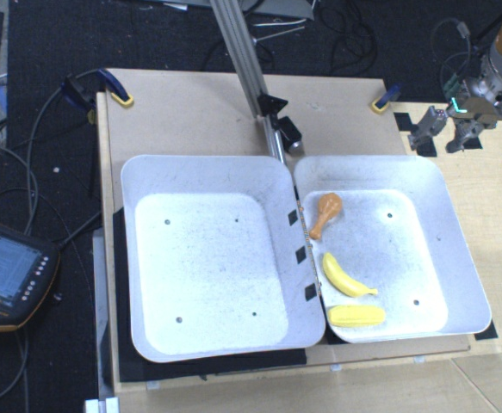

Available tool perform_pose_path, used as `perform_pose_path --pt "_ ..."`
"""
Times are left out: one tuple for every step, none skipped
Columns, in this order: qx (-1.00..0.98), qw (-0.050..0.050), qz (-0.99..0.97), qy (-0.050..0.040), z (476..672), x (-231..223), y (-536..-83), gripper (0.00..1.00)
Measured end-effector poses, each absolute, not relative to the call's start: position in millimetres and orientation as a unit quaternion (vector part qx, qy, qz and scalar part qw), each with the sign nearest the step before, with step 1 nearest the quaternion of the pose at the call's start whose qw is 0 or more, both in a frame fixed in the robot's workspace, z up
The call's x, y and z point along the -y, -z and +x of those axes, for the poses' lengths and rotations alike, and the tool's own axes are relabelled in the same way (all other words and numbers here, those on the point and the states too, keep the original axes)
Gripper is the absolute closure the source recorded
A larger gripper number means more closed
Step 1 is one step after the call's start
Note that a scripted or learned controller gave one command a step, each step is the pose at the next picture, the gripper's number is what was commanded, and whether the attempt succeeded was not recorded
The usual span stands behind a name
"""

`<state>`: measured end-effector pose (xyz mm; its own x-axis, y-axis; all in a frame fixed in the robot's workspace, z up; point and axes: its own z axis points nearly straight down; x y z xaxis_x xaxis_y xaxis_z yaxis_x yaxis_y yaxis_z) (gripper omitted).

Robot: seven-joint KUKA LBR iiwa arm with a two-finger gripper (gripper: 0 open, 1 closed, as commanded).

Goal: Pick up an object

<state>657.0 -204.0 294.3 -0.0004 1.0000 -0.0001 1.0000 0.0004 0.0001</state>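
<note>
The pincer (448, 132) is being held spread open and unladen, above the tabletop (190, 114) beyond the far right corner of the right bin (436, 256). Well below and leftward, a chicken drumstick (324, 212), a banana (346, 278) and a yellow block (356, 316) are being crowded against that bin's left wall, where little finger room is being left; open floor is being offered on their near side.

Arm: enters at upper right, orange band at the frame edge, wrist angled down-left; gripper (444, 136) hangs with its two dark fingers (424, 132) spread apart, holding nothing.
</note>
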Motion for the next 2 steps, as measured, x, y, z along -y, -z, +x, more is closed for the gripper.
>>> perform_pose_path --pt "-0.707 0.000 0.707 0.0000 657.0 204.0 -294.3 0.00" --pt "-0.707 -0.002 0.707 0.0015 659.6 210.4 -233.9 0.00"
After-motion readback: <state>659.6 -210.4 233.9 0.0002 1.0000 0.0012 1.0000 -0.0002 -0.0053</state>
